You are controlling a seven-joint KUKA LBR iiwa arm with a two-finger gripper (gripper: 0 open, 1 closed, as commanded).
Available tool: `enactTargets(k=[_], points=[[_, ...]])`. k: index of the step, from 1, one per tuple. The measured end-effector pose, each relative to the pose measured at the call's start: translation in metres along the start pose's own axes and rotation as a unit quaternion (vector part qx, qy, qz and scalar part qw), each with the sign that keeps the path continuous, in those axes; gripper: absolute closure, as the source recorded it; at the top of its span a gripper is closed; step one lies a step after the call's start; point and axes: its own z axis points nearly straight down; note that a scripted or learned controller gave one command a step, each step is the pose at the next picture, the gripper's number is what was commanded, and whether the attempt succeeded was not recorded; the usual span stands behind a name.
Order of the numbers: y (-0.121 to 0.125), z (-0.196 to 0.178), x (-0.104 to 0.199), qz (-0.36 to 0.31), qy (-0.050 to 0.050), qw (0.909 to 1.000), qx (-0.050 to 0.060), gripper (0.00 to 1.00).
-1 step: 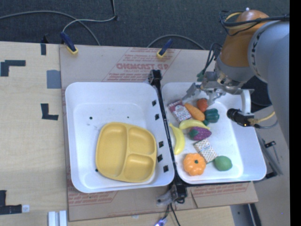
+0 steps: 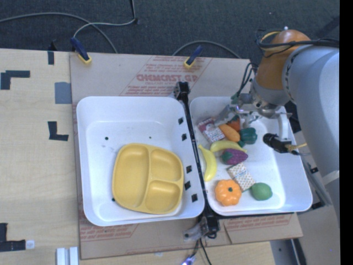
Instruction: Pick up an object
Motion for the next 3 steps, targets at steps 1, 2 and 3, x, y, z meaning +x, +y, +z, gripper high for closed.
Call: enactTargets(k=[1,2,3], points=[[0.0084,0.0125,-0.0135,-0.001,-0.001,1.0,-0.004,0.0],[0.0078,0.0128,-0.0053,0.0,-0.002,1.0,-0.003,0.0],[0.0072,0.0127,-0.0055,-0.001,-0.002,1.0,-0.004,0.0]])
